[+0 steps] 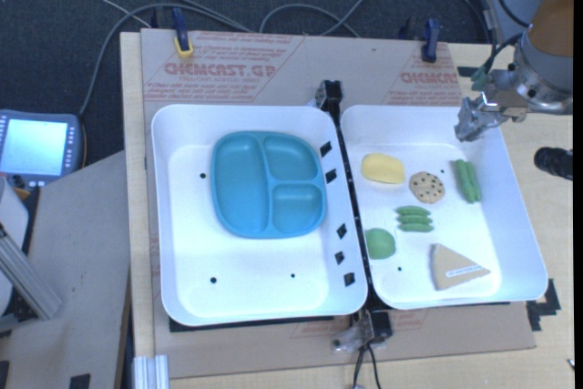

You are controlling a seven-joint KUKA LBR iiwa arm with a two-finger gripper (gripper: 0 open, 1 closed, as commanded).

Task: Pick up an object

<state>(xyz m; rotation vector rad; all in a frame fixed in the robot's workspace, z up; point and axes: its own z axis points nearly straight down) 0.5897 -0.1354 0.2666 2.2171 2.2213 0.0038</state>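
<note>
One green bean pod [467, 180] lies just below our gripper [474, 118], its long axis running near-to-far. We cannot tell the fingers' state (too blurred).

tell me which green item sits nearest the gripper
The long green pod by the right bin's far right side, just below the gripper. The other two green items lie farther left and nearer the front.

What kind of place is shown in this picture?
Probably a robotics lab bench: a grey robot arm reaches over two white bins, toy food like a cookie lies inside, and cables run behind.
</note>
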